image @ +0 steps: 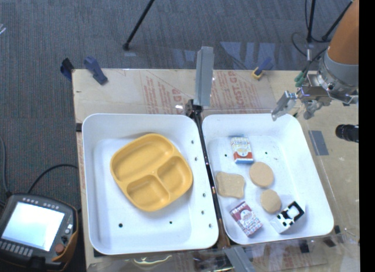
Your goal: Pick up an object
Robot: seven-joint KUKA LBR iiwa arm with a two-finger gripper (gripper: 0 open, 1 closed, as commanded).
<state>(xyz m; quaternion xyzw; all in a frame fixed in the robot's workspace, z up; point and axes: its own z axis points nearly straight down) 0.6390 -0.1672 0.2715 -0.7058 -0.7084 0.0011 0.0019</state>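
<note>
My gripper (296,105) hangs above the far right corner of the right bin (310,165). It is open, with nothing between its fingers. Below it in that bin lie a small blue and orange carton (241,149), a slice of toast (229,184), two round biscuits (261,174) (270,201), a red carton (245,218) and a black and white piece (289,216). The nearest of these to the gripper is the blue and orange carton, well to its lower left. A yellow divided plate (152,171) lies in the left bin (96,206).
A grey upright post (204,80) stands behind the wall between the bins. Clamps (95,70) sit on the bench's far edge. A tablet (36,225) lies on the floor at lower left. Tripod legs (143,13) cross the carpet behind.
</note>
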